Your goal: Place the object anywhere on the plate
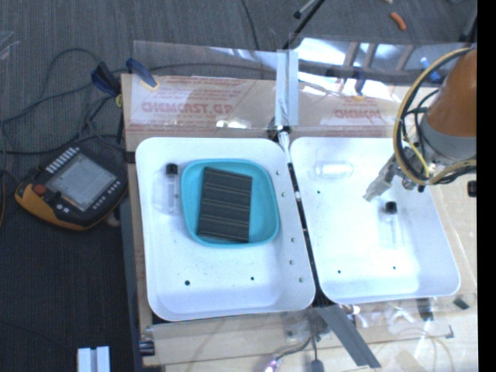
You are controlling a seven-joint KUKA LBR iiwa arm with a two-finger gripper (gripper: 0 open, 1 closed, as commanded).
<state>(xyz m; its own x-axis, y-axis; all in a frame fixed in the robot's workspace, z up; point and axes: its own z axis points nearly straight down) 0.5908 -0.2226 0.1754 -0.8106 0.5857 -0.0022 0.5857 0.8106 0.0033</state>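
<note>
gripper point(385, 183) state: cannot tell | clear vial point(391, 222) just below it, long axis top-bottom | plate point(267, 227) well left, other bin

Two white bins point(232, 301) point(434, 273) sit side by side on the counter. There is one blue plate point(267, 223), carrying one dark ribbed block point(225, 204). I count two small clear vials with black caps point(170, 184) point(392, 222). One handheld control pendant point(74, 188) lies on the floor.

Arm point(453, 115) cut by right edge
</note>
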